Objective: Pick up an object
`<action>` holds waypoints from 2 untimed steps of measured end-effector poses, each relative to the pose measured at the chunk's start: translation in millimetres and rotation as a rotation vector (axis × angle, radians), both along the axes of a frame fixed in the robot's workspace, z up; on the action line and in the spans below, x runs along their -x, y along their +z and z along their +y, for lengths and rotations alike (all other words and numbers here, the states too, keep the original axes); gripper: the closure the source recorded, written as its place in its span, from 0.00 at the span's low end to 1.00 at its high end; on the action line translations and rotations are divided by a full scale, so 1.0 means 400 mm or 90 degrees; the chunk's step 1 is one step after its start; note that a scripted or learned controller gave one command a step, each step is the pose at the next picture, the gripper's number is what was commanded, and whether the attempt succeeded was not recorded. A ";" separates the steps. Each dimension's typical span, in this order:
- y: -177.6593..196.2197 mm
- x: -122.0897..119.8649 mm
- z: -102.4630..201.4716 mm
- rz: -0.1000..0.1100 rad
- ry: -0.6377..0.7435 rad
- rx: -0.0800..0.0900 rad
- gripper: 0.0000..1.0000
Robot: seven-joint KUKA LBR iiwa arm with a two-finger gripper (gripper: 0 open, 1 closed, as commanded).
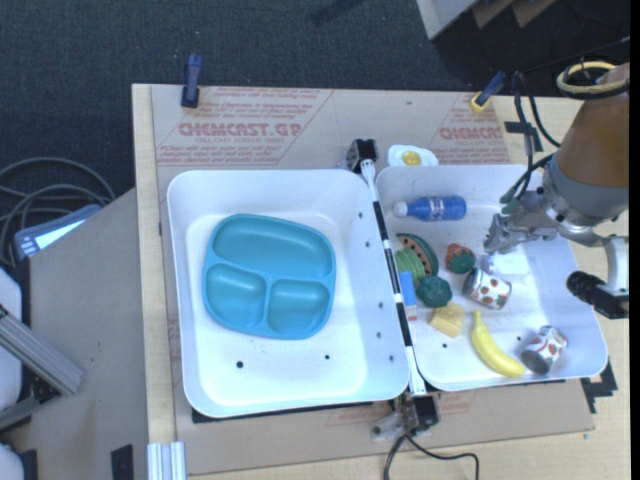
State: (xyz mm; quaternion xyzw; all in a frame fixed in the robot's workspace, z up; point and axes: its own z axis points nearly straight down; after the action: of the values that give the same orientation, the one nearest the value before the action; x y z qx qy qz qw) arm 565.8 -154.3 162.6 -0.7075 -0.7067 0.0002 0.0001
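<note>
The pincer [497, 240] hangs over the red-and-white patterned cup [489, 288], seemingly poised to grab; its grip I cannot tell.

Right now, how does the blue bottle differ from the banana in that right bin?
The blue bottle is blue with a white cap; the banana is yellow. The bottle is straight and lies at the bin's far side; the banana curves, near the front edge. Both lie flat in the right bin.
</note>
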 end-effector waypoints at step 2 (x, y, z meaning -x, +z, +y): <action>-0.068 0.029 -0.062 -0.001 0.000 0.000 1.00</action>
State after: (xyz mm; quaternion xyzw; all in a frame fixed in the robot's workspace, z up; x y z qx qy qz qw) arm 554.1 -178.9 135.4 -0.7074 -0.7068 -0.0004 -0.0006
